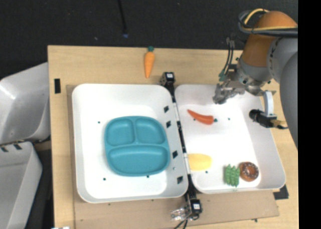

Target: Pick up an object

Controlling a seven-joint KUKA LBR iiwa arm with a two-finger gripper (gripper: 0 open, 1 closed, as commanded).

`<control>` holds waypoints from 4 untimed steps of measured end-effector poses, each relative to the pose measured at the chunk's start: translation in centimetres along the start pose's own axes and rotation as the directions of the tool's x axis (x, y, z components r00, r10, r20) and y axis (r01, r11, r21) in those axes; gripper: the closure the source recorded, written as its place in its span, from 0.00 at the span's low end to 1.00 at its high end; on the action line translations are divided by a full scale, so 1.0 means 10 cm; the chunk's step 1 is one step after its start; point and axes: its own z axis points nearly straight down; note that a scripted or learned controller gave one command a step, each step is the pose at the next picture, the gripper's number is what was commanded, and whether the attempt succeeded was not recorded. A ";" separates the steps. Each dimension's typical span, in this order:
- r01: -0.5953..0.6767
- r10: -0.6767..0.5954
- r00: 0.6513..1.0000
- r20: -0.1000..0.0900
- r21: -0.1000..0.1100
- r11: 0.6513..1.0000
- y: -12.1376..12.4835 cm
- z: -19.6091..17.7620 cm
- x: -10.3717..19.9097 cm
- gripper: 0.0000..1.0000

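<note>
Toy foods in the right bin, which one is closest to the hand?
The red chili pepper, lying just below-left of the hand. The yellow piece, green piece and donut sit along the bin's near edge.

1. The pale wooden bench point(60, 62) has a matt, light-grained surface.
2. The two shallow white plastic bins, left point(83, 123) and right point(251, 138), look smooth with a soft sheen.
3. The teal divided plastic plate point(136, 145) is smooth and slightly glossy.
4. The orange toy carrot with a green top point(149, 61) looks like matt plastic.
5. The red-orange toy chilli pepper point(201, 117) is smooth and shiny.
6. The yellow rounded plastic toy point(199, 161) has a smooth, dull finish.
7. The green knobbly toy point(231, 175) has a rough, bumpy surface.
8. The brown ring doughnut toy point(248, 171) looks glazed.
9. The grey metal claw point(221, 95) looks dull, and the orange band point(263, 35) above it is glossy.
</note>
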 end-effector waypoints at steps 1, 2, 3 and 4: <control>-0.002 0.002 1.000 -0.003 0.000 1.000 -0.03 -0.45 0.00 1.00; 0.001 -0.001 1.000 -0.003 0.000 1.000 -0.02 -0.82 -0.01 1.00; 0.005 -0.005 1.000 -0.006 0.004 1.000 -0.14 -0.95 0.47 1.00; 0.005 -0.005 1.000 -0.005 0.006 1.000 -0.23 -0.98 0.87 1.00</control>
